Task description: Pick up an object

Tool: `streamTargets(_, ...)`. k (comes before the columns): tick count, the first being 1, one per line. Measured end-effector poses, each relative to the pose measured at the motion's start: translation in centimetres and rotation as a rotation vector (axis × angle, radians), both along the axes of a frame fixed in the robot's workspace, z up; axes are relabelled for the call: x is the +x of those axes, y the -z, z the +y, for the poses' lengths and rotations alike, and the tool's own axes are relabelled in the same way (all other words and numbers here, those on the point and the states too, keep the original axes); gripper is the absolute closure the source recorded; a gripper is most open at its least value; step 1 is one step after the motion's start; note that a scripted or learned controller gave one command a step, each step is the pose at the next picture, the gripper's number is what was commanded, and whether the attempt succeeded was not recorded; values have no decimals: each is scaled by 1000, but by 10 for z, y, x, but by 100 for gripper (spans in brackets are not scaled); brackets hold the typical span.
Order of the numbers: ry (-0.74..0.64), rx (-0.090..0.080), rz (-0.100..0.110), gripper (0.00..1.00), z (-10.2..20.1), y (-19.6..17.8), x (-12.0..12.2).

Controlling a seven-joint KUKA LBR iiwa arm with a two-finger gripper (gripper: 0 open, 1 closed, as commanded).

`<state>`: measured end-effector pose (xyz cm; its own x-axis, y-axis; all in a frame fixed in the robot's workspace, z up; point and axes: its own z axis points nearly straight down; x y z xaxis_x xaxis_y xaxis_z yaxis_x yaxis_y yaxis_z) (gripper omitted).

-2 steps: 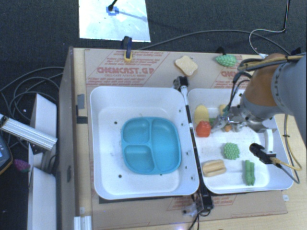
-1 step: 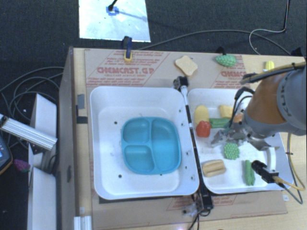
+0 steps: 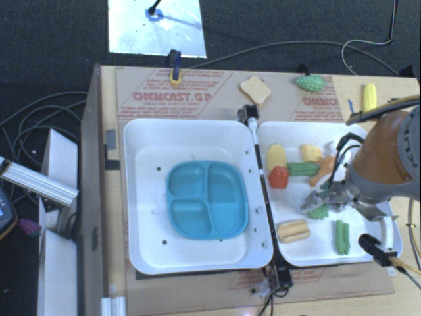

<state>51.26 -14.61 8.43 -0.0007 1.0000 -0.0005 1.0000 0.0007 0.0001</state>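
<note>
I see the surface (image 3: 197, 94) first, covered by a tan sheet with red print that I read as "CHEMCAST G.P."; the same print repeats to the right, too broken up to read. On it sit two white bins side by side. The left bin (image 3: 148, 143) holds a blue divided plate (image 3: 207, 199) with four compartments. The right bin (image 3: 296, 255) holds the toy food.

The arm (image 3: 388, 153) reaches in from the right, grey with its orange band, and ends low over the right bin's middle. The claw (image 3: 323, 199) sits there, right above a small green, knobbly piece (image 3: 318, 211) that looks like a broccoli floret. I cannot tell how far the claw is open, nor whether it has that piece between its tips; the two look to be touching or nearly so.

Around it in the right bin: a hot dog bun (image 3: 293, 230) near the front, a green pod (image 3: 342, 236) to its right, a yellow corn (image 3: 276, 155), a red tomato (image 3: 279, 177) just below it, a green pickle (image 3: 302, 168), an orange carrot (image 3: 323, 168) and a small yellow piece (image 3: 310, 152).

Behind the bins, on the sheet, lie a bread slice (image 3: 255, 90), a green leafy piece (image 3: 310, 82) and a yellow banana-like piece (image 3: 370, 97).
</note>
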Motion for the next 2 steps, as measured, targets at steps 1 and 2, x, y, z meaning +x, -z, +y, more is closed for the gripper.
streamTargets(1,-1,1,-3,100,1,-10,1)
streamTargets(2,-3,1,-4,100,71,-101,18)
